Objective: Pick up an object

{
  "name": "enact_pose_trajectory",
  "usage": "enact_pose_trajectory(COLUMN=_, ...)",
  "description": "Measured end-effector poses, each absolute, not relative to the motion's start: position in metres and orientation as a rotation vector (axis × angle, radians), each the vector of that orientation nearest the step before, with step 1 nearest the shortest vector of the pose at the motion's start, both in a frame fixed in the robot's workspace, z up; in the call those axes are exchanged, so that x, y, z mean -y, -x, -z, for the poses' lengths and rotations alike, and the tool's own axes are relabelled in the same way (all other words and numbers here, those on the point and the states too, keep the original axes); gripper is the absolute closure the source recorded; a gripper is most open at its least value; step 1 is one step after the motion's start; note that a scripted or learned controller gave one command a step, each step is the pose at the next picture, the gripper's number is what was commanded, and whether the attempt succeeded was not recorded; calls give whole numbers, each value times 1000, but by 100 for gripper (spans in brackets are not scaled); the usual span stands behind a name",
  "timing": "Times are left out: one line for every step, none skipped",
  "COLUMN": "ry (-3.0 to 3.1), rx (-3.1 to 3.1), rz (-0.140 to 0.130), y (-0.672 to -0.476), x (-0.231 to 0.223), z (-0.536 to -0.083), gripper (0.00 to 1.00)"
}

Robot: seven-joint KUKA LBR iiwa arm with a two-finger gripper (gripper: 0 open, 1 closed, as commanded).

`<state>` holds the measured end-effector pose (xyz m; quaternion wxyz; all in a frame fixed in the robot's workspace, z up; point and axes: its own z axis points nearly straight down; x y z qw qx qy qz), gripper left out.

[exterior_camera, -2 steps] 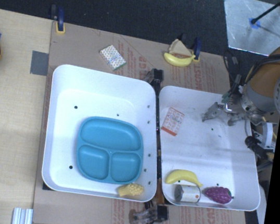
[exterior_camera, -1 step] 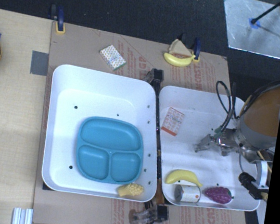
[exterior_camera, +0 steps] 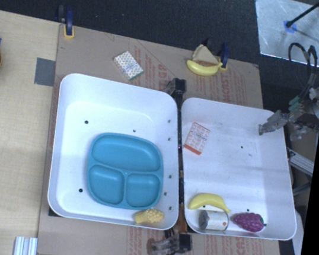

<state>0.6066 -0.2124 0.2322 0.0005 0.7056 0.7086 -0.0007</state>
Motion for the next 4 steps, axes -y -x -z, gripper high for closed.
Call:
enact_pose_trajectory(ry=-2217, rx=-2229, rz=5, y=-625, x=178, z=-91, gripper=0)
enact_pose_trajectory(ry=-2217, rx=-2227, rz=2, y=-642, x=162, z=-167, gripper=0)
enact_pose_trajectory(ry=-2214, rx=-2232, rz=4, y=-642, x=163, z=-177, gripper=100)
enact_pose_trajectory(ry=-2217, rx=-2228, rz=1, y=-657, x=86, z=-205, gripper=100)
